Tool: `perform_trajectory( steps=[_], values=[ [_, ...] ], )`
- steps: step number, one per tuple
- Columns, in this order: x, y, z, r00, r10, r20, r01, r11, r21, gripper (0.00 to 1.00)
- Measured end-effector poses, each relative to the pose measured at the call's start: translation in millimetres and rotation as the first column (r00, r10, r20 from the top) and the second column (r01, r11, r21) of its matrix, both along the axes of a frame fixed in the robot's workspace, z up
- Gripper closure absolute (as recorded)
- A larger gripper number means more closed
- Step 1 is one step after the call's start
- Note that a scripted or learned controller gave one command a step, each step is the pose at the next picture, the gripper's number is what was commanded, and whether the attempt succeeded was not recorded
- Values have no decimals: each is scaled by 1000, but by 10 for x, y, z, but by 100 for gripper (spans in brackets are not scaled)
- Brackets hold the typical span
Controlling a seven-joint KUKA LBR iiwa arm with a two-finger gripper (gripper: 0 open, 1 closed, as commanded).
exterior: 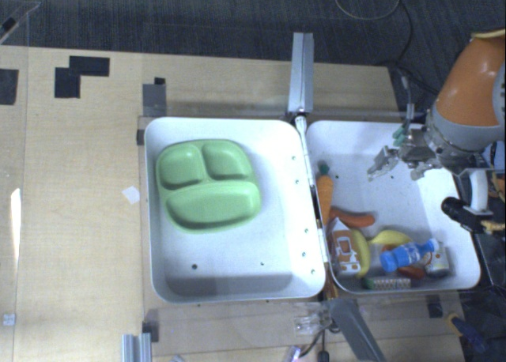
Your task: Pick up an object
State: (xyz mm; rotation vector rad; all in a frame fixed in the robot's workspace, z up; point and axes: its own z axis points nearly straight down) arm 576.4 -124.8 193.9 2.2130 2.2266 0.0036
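Observation:
My gripper (pixel 400 164) hangs over the upper part of the right bin (pixel 356 135), fingers spread open and nothing between them. Below it, along the bin's front wall, lies a cluster of objects: an orange carrot (pixel 325 197) by the left wall, a red sausage-like piece (pixel 356 217), a small printed carton (pixel 344 251), a yellow banana (pixel 389 237), a blue bottle (pixel 405 257) and a dark flat item (pixel 387 281). The gripper is well above and apart from all of them.
A green divided plate (pixel 209 183) lies in the upper half of the left bin (pixel 229 277). A metal divider post (pixel 300 76) stands between the bins at the back. The arm's orange band (pixel 470 84) sits at the right edge.

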Motion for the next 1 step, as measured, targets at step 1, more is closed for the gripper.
perform_trajectory(
  steps=[1],
  values=[
    [0,0,1,1000,0,0,0,1000,0,0]
  ],
)
